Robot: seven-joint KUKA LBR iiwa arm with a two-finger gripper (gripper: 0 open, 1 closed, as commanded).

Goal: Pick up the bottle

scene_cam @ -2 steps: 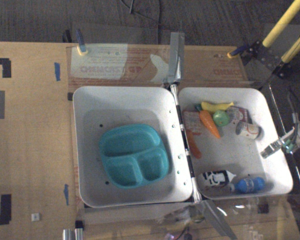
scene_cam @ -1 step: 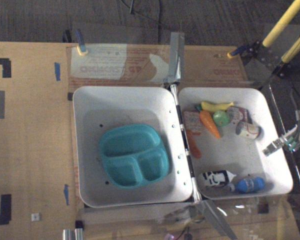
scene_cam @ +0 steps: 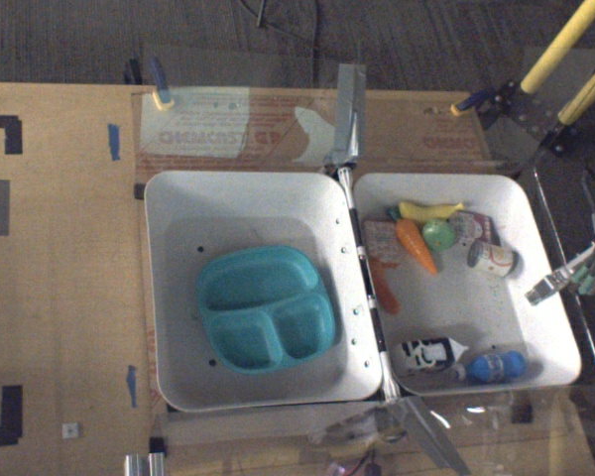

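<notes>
Over on the left, the bench (scene_cam: 59, 266) shows bare tan board with black corner marks and bits of blue tape. Behind the bins lies a flat cardboard sheet (scene_cam: 218, 132) with faded red print, too washed out to read.

Into the left bin (scene_cam: 169, 206) now: a teal divided tray (scene_cam: 266, 307) sits there flat, three compartments, turned a little askew.

Across the metal divider, the right bin (scene_cam: 535, 296) is crowded. Up top there's a yellow banana (scene_cam: 428, 209), an orange carrot (scene_cam: 415, 244) slanting down to the right, a green ball (scene_cam: 437, 233), and a small can (scene_cam: 492, 258) on its side; its label can't be made out. A thin red-orange piece (scene_cam: 384, 288) lies along the divider.

Down at the near wall, a black-and-white carton (scene_cam: 431, 353), print unreadable, and just to its right the bottle (scene_cam: 494, 367), lying on its side, long axis running left to right along the front edge, blue end toward the right, what looks like the paler neck toward the carton.

At the far right, the claw (scene_cam: 565, 280) hangs over the bin's right rim, well apart from the bottle; whether it's open or closed, I can't tell.
</notes>
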